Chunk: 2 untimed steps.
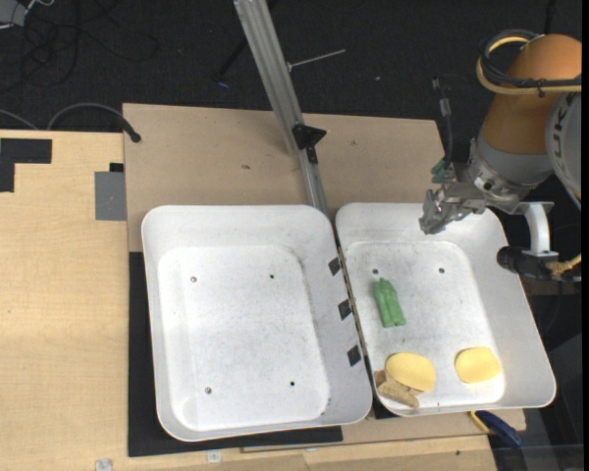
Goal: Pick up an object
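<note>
The right bin (530, 356) holds a green oblong piece (389, 302) near its left side. Two yellow rounded objects lie along the bin's front: one (410, 371) at the front left and one (477, 365) to its right. A small tan piece (401, 392) rests against the front rim below the left yellow one. My gripper (435, 220) hangs over the bin's back edge, well behind all of these and touching none of them. Nothing shows between its fingers.
The left bin (167, 263) sits beside the right one, joined by black clips (345, 308). A slanted metal rail (280, 91) rises behind the bins. The grey arm with its orange band (535, 77) stands at the right. Cables lie on the dark floor behind.
</note>
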Tool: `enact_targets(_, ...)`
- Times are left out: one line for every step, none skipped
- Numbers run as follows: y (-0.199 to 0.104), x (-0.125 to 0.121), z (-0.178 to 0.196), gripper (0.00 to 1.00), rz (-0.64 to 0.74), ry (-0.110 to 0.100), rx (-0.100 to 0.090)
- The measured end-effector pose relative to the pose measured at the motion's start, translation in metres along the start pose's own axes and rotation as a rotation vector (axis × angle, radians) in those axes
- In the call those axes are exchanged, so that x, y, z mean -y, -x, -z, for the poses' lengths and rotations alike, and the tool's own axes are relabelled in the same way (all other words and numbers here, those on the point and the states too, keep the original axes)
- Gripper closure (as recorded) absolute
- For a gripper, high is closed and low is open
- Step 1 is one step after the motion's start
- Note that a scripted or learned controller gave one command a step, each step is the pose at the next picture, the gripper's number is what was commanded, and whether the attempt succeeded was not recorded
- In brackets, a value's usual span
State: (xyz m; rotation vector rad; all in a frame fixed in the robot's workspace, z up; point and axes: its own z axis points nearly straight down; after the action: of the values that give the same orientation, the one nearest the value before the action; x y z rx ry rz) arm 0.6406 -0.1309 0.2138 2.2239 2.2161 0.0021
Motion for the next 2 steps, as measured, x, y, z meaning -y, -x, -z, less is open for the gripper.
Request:
enact_targets(0.002,0.000,0.022,1.00,0.002,-0.001,0.000)
enact_targets(-0.056,0.012,0.028,1.00,0.008,-0.006,-0.003)
